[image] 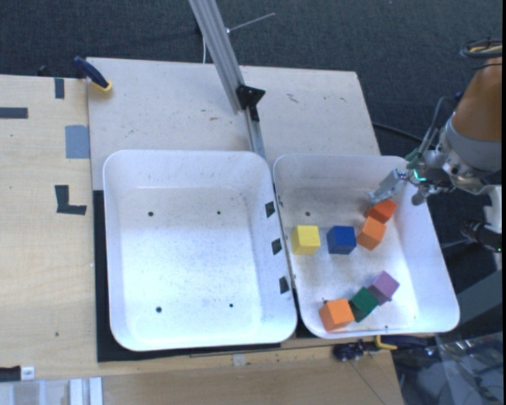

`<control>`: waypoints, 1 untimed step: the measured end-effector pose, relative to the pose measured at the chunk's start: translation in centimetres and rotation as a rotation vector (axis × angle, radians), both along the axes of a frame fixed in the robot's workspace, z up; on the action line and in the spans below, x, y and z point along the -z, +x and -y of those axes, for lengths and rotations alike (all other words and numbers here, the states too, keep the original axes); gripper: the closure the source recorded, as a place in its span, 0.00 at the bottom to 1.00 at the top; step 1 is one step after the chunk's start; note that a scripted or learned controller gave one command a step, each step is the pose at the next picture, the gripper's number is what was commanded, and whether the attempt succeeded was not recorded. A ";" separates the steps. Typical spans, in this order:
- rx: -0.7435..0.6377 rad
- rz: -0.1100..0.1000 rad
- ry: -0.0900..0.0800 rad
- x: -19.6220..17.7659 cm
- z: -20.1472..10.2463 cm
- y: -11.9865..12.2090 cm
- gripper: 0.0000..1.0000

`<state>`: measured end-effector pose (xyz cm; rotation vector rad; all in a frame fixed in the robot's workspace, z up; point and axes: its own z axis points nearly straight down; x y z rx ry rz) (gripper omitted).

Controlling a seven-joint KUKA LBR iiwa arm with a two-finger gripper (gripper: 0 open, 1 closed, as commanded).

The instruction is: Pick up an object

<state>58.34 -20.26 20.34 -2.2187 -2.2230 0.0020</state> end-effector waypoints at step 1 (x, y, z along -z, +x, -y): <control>0.000 -0.004 0.000 4.4 -0.2 0.1 0.00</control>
